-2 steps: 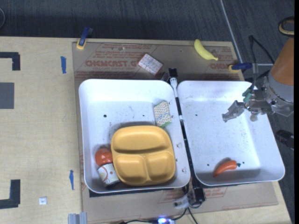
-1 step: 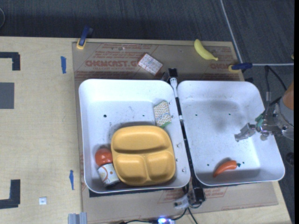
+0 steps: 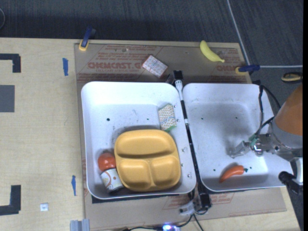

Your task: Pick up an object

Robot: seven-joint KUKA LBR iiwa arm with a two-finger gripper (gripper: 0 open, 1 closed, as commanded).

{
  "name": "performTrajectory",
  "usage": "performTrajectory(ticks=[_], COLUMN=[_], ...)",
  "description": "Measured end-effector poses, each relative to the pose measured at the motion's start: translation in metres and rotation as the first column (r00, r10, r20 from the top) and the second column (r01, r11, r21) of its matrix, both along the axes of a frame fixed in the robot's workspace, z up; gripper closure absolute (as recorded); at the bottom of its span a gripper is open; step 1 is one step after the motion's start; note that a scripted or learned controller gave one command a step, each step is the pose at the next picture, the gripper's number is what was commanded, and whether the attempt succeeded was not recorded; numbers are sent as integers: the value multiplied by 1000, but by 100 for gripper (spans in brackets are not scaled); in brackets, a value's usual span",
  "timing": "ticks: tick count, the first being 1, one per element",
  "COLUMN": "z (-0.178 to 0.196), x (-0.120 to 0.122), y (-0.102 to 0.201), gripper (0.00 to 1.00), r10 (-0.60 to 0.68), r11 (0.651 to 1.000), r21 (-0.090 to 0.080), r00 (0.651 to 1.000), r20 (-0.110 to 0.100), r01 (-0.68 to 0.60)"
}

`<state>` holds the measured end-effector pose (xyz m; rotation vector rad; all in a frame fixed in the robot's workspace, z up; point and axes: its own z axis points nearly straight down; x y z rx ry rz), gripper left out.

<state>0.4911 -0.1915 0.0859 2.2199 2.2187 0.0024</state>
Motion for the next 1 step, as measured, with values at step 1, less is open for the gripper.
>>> performTrajectory(ticks=[1], z=[0], x=[-10], y=[62], gripper=[0], r10=[2], r11=[1000], r21=[2], r00=[1000], r20=[0], r01=[-2])
